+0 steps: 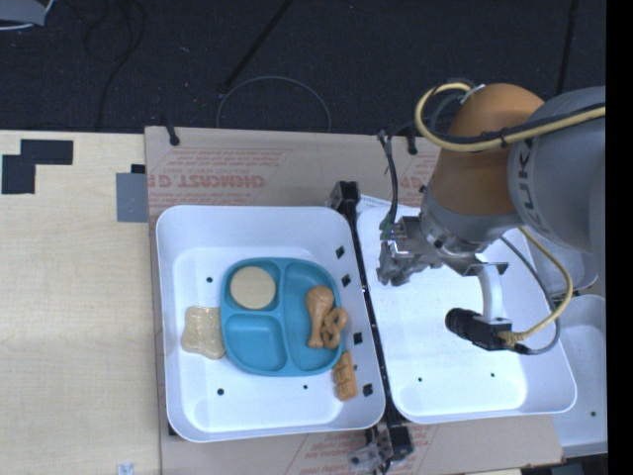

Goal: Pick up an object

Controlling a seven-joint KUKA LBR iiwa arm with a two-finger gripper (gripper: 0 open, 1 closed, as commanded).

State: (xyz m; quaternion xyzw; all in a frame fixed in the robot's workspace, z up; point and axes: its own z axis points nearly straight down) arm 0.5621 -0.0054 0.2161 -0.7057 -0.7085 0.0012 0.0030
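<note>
Camera view: gripper (394, 261) hung mid-frame over right bin (465, 389); grip state unreadable. Pretzel (325, 317) lay on blue tray (259, 349), left bin (198, 409), lower centre. Probably light, rigid, brittle; pinch across its narrow stem.

Blue divided tray (259, 344), left bin

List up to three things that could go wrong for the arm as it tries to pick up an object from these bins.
1. The gripper sits over the right bin, while the items lie in the left bin; closing here may grab nothing.
2. Crossing over, it could strike the raised divider between bins.
3. The pretzel-like piece and the round cookie lie in the blue tray, so a grasp might lift or tip the tray.
</note>
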